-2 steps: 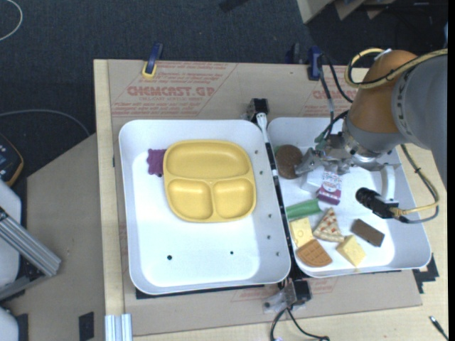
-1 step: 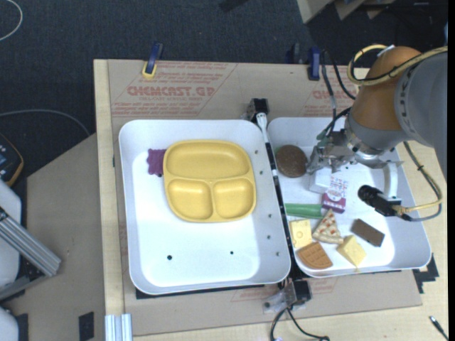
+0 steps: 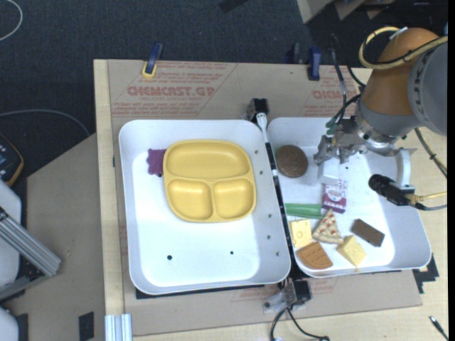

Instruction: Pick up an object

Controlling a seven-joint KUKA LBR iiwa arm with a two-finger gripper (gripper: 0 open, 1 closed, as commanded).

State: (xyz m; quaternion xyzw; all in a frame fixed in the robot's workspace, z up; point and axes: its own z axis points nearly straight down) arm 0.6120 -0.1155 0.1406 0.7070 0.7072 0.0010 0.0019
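The gripper (image 3: 334, 150) hangs low over the right bin (image 3: 409, 244), apparently to pick something; whether it grips anything I cannot tell. A brown cookie (image 3: 291, 160) sits just left of it, a small packet (image 3: 335, 195) just below.

Two bins are set side by side. In the left bin (image 3: 142, 212) a tray (image 3: 210, 178) is placed toward the far side. In the right bin (image 3: 405, 226) a cookie (image 3: 291, 160) is found far left, and a wedge (image 3: 328, 227), cracker (image 3: 313, 256) and block (image 3: 352, 250) are gathered near.
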